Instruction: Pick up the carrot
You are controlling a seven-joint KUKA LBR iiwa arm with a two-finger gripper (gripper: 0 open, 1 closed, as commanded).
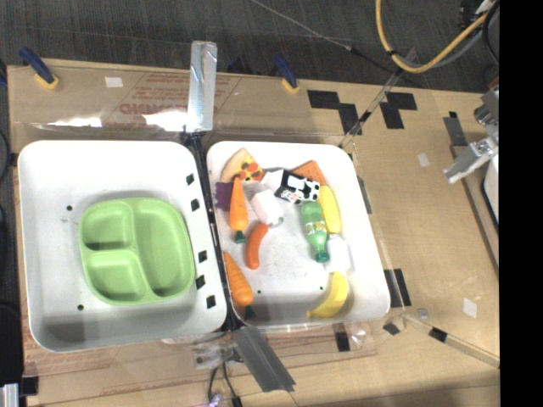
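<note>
Camera view: my gripper (469, 158) sits at the right edge over the desk (424, 227), well apart from both bins and cut off, so I can't tell its state. A carrot (238, 207) lies in the right bin (373, 270) near the left wall, below a pizza slice (244, 166). A second carrot (238, 281) lies against that same wall, its lower end in shadow. A sausage (254, 244) lies between them, easy to confuse. A green plate (136, 250) is in the left bin (42, 176).
</note>
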